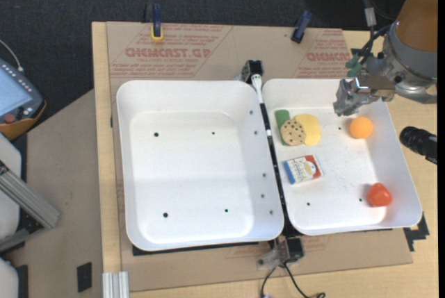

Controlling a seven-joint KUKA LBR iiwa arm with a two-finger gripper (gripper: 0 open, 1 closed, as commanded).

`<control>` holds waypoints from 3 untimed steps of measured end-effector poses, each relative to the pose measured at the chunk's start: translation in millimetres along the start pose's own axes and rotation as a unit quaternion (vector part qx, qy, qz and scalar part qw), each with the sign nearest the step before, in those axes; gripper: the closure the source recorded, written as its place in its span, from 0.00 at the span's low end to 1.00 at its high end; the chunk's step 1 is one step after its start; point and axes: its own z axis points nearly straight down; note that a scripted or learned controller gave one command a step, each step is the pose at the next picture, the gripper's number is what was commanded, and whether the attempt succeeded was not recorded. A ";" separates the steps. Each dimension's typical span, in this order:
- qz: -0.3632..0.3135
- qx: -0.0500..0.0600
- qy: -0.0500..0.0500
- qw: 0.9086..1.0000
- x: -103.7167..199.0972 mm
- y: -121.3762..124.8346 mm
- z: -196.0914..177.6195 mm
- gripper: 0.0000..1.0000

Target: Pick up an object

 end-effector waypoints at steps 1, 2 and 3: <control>0.000 0.015 0.001 1.000 71.6 -36.1 96.2 1.00; 0.001 0.006 0.001 1.000 119.3 -36.5 52.4 1.00; 0.001 0.005 0.001 1.000 178.0 -41.5 -0.3 1.00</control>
